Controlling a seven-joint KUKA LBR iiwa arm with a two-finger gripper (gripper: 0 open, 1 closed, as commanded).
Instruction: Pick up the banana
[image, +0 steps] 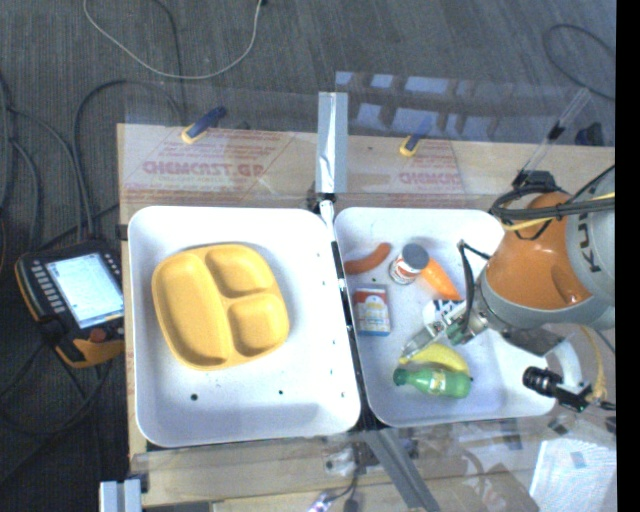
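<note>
The yellow banana (441, 357) lies in the right bin (490, 225), near its front, right against a green bottle (432, 382) that lies in front of it. The gripper (447, 323) is low over the bin just behind the banana, at its far edge; whether it touches the banana I cannot tell. The grey and orange arm (540, 280) comes in from the right and covers the bin's right part.
Behind the gripper lie an orange carrot (441, 281), a small can (407, 266) and a reddish sausage (367, 257). A small box (372, 310) sits to the left of the banana. The left bin (160, 400) holds a yellow divided plate (220, 303).
</note>
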